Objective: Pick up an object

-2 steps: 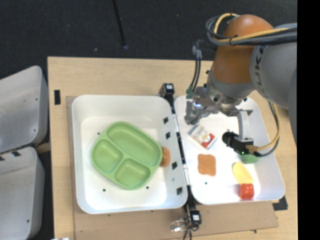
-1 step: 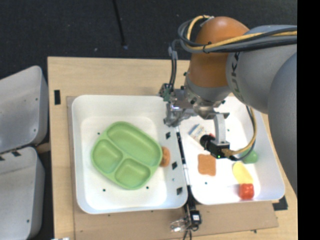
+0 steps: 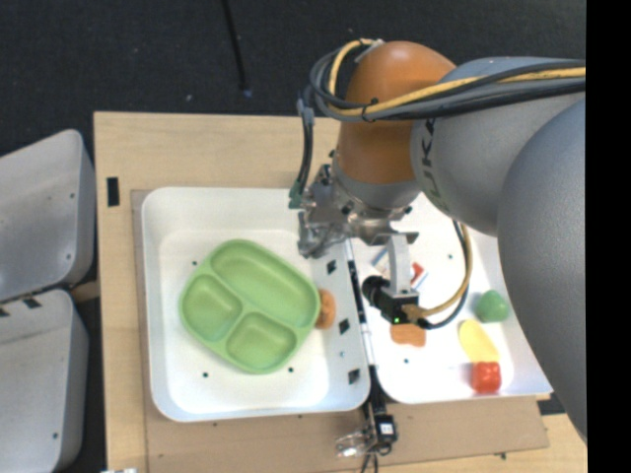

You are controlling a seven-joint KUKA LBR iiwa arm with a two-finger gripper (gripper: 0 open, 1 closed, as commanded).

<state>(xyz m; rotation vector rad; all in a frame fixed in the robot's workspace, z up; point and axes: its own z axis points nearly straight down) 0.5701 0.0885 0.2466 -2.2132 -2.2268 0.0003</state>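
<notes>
My gripper (image 3: 314, 233) hangs under the orange wrist band, over the right edge of the left bin (image 3: 163, 264), close to the divider between the bins. A green three-compartment plate (image 3: 246, 305) lies in the left bin, just below and left of the gripper. A small orange piece (image 3: 326, 306) rests against the plate's right rim, beneath the gripper. In the right bin (image 3: 518, 377) lie an orange piece (image 3: 408, 335), a green piece (image 3: 492, 306), a yellow piece (image 3: 477, 340) and a red piece (image 3: 485, 375). I see nothing held.
A small red, white and blue item (image 3: 415, 272) lies in the right bin, partly hidden by the arm. The big grey arm covers the right bin's upper part. The wooden bench edge (image 3: 118, 264) frames the bins on the left.
</notes>
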